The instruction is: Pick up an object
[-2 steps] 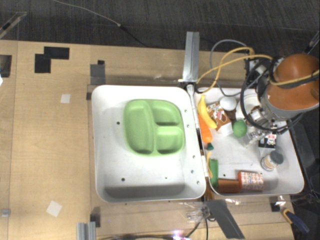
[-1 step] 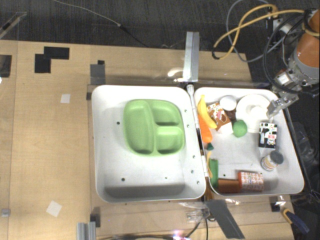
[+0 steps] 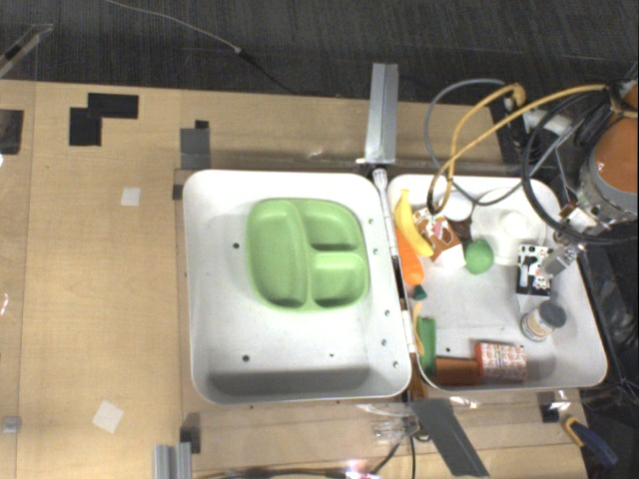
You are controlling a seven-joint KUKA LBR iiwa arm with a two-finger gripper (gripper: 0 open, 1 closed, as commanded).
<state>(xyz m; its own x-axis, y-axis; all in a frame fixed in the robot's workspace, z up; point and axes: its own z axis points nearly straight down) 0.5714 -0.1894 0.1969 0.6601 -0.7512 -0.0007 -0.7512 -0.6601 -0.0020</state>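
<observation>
A smooth green divided tray (image 3: pixel 305 252) is seen lying in the left bin (image 3: pixel 215 367). A rectangular red packet (image 3: pixel 499 360), a curved yellow banana (image 3: pixel 409 230) and a round green ball (image 3: pixel 479 256) are seen in the right bin (image 3: pixel 584 362). The gripper (image 3: pixel 535 267) is poised just right of the ball; its finger state cannot be told.

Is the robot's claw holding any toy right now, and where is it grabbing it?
It cannot be told. The claw hangs over the right bin, apart from the green ball, with no toy seen between its tips.
</observation>
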